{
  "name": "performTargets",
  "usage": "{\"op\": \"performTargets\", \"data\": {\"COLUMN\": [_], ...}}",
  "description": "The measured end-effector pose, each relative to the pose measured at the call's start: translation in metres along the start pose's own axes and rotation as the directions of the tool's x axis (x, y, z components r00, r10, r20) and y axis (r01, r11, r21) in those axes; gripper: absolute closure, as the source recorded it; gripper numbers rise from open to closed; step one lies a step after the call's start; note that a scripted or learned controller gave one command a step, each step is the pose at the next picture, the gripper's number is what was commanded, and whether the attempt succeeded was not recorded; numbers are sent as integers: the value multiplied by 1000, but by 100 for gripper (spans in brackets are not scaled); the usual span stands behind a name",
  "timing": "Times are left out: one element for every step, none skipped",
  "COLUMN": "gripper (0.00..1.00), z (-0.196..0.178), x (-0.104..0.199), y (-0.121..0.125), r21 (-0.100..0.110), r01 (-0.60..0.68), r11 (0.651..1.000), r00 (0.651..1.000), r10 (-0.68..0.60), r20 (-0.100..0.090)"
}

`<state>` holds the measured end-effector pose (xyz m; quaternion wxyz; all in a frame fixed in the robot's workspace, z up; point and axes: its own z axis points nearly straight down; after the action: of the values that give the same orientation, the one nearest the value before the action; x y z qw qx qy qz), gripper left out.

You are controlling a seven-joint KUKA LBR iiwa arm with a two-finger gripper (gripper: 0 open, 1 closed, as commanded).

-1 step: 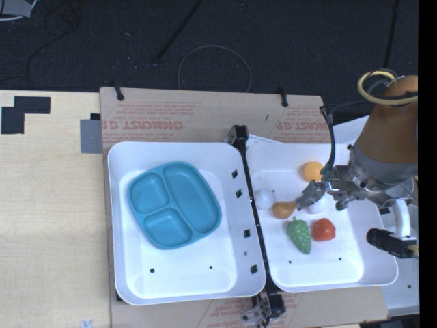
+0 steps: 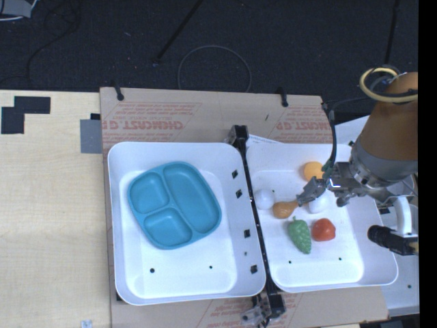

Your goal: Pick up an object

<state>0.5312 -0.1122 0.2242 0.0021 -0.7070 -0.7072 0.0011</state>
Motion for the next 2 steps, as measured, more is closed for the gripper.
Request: {"op": "performTargets", "data": {"gripper": [0,0], "z": [58,102], "x": [-7,-9], "y": [-7,-8], "r21": [5,3], "r01": [-1,-1], "r11": [1000,1000], "r00": [1000,1000], "r10": [1,1], "r20": [-1,-1]}}
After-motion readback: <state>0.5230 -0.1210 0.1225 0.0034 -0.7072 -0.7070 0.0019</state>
